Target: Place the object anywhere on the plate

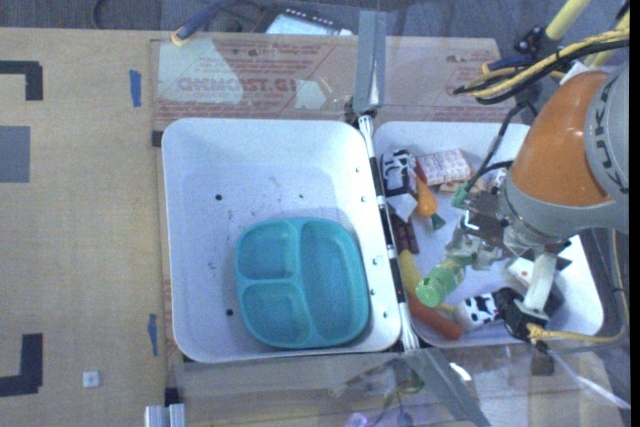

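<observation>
**Arm low over the toy bin, plate bare**

While the left bin (200, 165) carries only a teal three-compartment plate (301, 281) toward its front right corner, the right bin (590, 310) is crowded with toys. Along its left wall lie a black-and-white toy (398, 170), an orange carrot-like piece (427, 199), a yellow banana-like piece (409, 270) and, toward the front edge, an orange-red piece (436, 319). A tan packet (445, 165) sits near the back edge. A green bottle-like toy (436, 284) lies mid-bin, just below the gripper (470, 240); whether it is pinched cannot be told. A black-and-white cow-like toy (482, 308) rests near the front edge.
</observation>
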`<state>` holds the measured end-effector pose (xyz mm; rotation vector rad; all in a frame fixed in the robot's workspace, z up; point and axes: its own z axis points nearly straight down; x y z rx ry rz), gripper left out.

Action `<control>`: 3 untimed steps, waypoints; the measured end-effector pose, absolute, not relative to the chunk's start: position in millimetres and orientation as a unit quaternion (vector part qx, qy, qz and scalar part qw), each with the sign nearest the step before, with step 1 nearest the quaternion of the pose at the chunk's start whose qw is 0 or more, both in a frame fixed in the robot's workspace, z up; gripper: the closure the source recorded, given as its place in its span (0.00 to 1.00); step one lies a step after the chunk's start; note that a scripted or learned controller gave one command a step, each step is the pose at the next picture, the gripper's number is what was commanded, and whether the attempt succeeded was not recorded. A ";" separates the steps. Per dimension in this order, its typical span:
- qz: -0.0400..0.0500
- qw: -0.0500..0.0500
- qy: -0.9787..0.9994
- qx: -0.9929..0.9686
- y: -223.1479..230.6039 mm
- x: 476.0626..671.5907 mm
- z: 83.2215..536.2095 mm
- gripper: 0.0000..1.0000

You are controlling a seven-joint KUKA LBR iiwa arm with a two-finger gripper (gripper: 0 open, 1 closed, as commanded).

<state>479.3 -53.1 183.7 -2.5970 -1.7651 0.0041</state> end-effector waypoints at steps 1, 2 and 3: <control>0.001 0.001 -0.646 -0.764 36.1 478.8 183.7 1.00; 0.000 0.000 -0.731 -0.682 89.9 504.8 195.8 1.00; 0.001 0.001 -0.697 -0.717 24.6 481.9 183.7 1.00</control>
